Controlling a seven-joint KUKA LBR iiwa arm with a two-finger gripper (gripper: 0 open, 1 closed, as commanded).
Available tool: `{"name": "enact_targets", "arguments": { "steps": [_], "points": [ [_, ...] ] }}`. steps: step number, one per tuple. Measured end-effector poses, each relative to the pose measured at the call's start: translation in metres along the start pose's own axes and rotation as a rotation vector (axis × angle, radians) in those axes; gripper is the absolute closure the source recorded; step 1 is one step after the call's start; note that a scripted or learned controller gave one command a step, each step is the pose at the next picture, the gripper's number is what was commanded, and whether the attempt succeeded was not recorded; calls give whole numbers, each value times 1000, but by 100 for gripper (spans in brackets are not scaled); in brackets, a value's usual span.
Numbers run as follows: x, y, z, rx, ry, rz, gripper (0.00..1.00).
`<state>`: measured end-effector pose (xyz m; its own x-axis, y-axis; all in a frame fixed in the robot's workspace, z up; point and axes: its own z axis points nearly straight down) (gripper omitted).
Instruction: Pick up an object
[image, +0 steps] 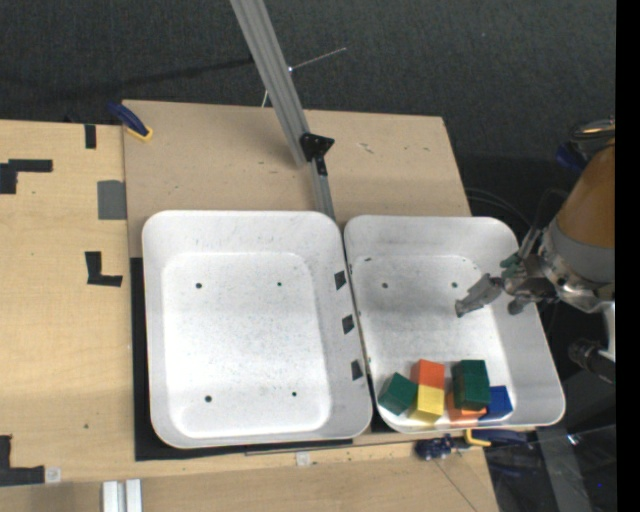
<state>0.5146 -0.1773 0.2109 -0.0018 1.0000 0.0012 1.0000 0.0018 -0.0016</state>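
The gripper (490, 292) hangs over the right bin (400, 250) near its right wall, and I cannot tell what state it is in; nothing shows in its grasp. The blocks sit bunched in the bin's near corner, well apart from it; the green block (397, 393) at the bunch's left edge looks easiest; come straight down so the others don't get bumped.

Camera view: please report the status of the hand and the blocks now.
Hand over right bin, nothing between its fingers. Blocks clustered at near edge, untouched. No obstacle between them.
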Motion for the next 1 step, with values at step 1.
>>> {"name": "enact_targets", "arguments": {
  "steps": [1],
  "points": [
    [-2, 0, 64, 6, 0, 1, 0]
  ]
}}
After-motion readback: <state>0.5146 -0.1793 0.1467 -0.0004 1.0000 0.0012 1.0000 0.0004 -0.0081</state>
